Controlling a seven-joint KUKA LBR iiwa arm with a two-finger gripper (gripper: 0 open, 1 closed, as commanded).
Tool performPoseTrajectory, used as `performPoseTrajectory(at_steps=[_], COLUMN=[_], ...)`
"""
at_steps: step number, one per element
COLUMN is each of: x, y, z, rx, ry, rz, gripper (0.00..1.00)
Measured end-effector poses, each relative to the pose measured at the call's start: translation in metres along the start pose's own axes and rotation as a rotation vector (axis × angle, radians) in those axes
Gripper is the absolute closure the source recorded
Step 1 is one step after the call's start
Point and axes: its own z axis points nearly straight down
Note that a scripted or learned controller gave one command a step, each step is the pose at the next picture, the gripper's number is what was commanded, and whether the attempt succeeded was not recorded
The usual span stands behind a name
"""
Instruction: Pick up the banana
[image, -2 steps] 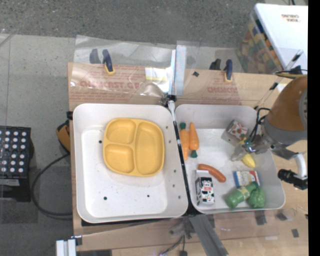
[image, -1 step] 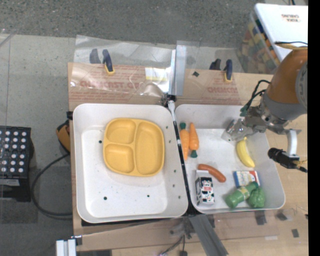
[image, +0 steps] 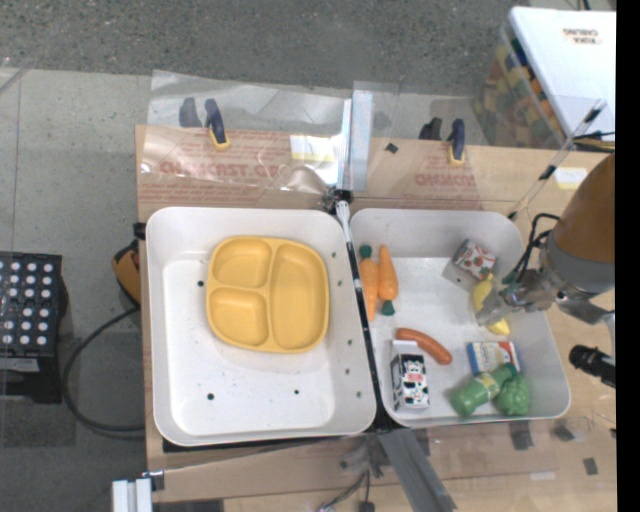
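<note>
Two bins: white, side by side on the bench; the left bin (image: 170, 400) carries a yellow divided plate (image: 268, 293), the right bin (image: 540, 345) carries everything else
My gripper: my gripper (image: 505, 305) is low over the right bin's right side, right on the banana; I cannot tell how it is set
Banana: the banana (image: 484, 294) lies in the right bin near its right wall, a yellow bit showing above my gripper and another below it
Held or not: I cannot see the banana gripped, so I only claim contact or close overlap
Writing: red lettering on the plastic sheet (image: 250, 165) behind the bins, too faint to read
Around the banana: a small printed packet (image: 473, 262) just above it, a small carton (image: 494, 356) just below
Further off: two carrots (image: 378, 282) by the bins' shared wall, a sausage (image: 424, 345), a toy car (image: 409, 382), green vegetables (image: 492, 394) in the near corner
</note>
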Motion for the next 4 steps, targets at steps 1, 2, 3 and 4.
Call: performPoseTrajectory(at_steps=[1,2,3,4], x=[0.055,-0.007,0.036,-0.003], y=[0.070,0.029,-0.024,0.042], z=[-0.026,-0.021,0.015,-0.032], rx=[-0.003,-0.001,-0.001,-0.005], ry=[0.000,-0.003,0.001,-0.002], rz=[-0.054,-0.354,-0.610,-0.555], gripper=[1.00,1.00,1.00,1.00])
